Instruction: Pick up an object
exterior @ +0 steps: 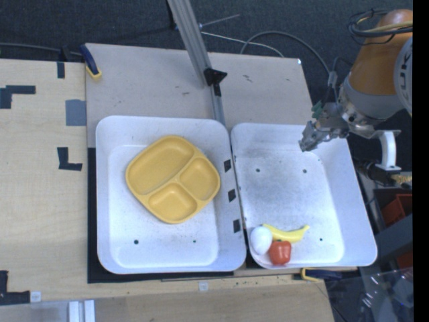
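Three small objects: a yellow banana [289, 233], a white egg-shaped ball [260, 239] and a red pepper-like piece [280, 251], bunched together and touching one another.
Where they lie: the near left corner of the right bin [335, 186], against its front rim.
Banana look: slim, curved, bright yellow, lying across the top of the other two.
White ball look: smooth, rounded, plain white, left of the red piece.
Red piece look: squat, glossy red-orange with a small darker top; its exact kind is too small to tell.
Gripper [310, 139]: one, hanging over the far right part of the right bin, well apart from the three objects; nothing shows between its fingers, and whether they are spread or closed cannot be made out.
Arm [379, 66]: one, grey with an orange band, reaching in from the right.
Right bin floor: white, speckled with dark scuffing toward the middle.
Bins: two, white and shallow, side by side and touching along their inner rims.
Left bin [114, 180]: holds one yellow divided plate [173, 178] with three compartments, turned at an angle.
Metal post [191, 32]: one, slanting down from the top to the bins' far edge.
Writing or brands: none readable.
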